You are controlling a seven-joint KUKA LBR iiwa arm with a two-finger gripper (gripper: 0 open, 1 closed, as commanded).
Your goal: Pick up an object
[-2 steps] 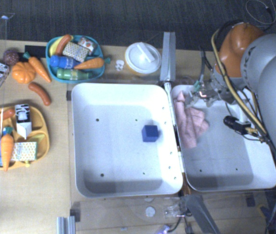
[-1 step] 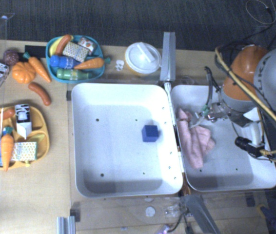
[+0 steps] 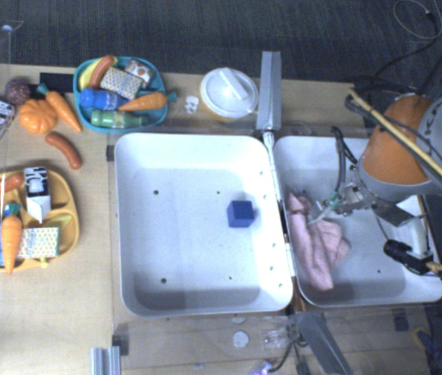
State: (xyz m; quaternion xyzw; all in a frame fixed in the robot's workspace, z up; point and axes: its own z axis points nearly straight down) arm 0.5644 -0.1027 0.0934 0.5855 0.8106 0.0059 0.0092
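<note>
A blue cube [image 3: 240,213] lies near the middle right of the left bin [image 3: 151,162]. A pink cloth [image 3: 317,243] lies crumpled along the left side of the right bin [image 3: 377,283]. My gripper [image 3: 324,206] reaches in from the right and hangs low over the upper part of the cloth. Its small tips sit right at the cloth's top edge, and their state is too small to tell. The orange band of the arm [image 3: 397,143] is above and to the right of it.
On the bench to the left stand a blue bowl [image 3: 119,92] and a yellow plate [image 3: 26,217], both with toy food; loose toy vegetables lie between. A white lidded bowl [image 3: 229,92] sits behind the bins. Cables and arm hardware crowd the right bin's right side.
</note>
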